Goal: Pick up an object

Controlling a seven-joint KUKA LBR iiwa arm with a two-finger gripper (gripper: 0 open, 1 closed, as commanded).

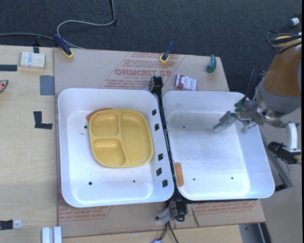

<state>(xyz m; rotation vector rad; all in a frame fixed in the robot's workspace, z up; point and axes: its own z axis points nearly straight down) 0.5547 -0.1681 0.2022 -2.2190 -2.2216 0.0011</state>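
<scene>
Gripper [234, 123] open and empty over the right bin [253, 186]; far to its left, yellow plate [121, 138] in the left bin [71, 186], likely light, stiff, slippery, best pinched at the rim.

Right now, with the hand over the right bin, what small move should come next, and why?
Probably shift the hand toward the small orange piece at the right bin's lower-left edge. It is the only object visible there; the hand sits well away, near the upper right.
</scene>
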